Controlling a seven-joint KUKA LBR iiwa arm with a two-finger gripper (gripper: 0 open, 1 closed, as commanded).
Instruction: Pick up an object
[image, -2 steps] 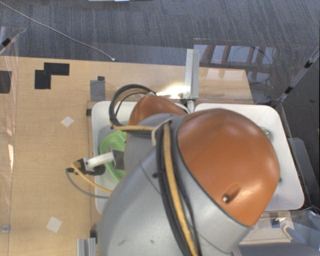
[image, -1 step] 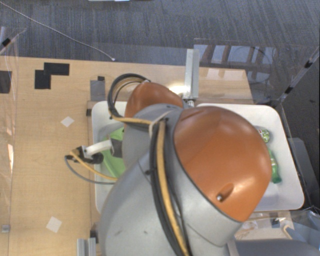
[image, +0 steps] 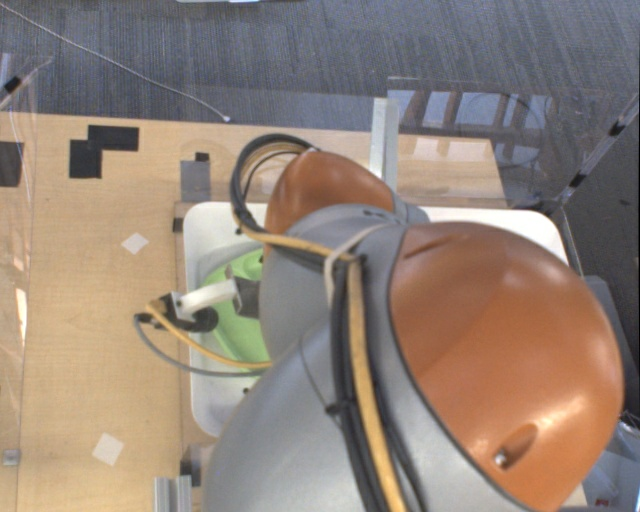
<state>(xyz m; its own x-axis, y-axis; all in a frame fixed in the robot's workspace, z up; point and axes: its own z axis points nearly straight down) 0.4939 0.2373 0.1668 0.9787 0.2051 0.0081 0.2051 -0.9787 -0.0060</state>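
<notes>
The grey and orange arm (image: 440, 340) looms over the white bin (image: 205, 400) on the wooden desk (image: 90, 370); a lime-green object (image: 238, 325) lies in the bin's left part, half hidden beneath the arm; whether the jaws are apart or together I cannot tell; cables (image: 175, 335) loop out leftward; black marks (image: 100, 148) on the desk carry no readable writing.

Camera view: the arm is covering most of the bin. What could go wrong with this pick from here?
1. The arm hides most of the white bin, so a failed grasp would likely go unnoticed.
2. A green object shows only in part beside the arm; how it lies cannot be judged, so it may slip or get pushed.
3. The loose cables loop out over the bin's left rim and could snag on it when the arm lifts.
</notes>
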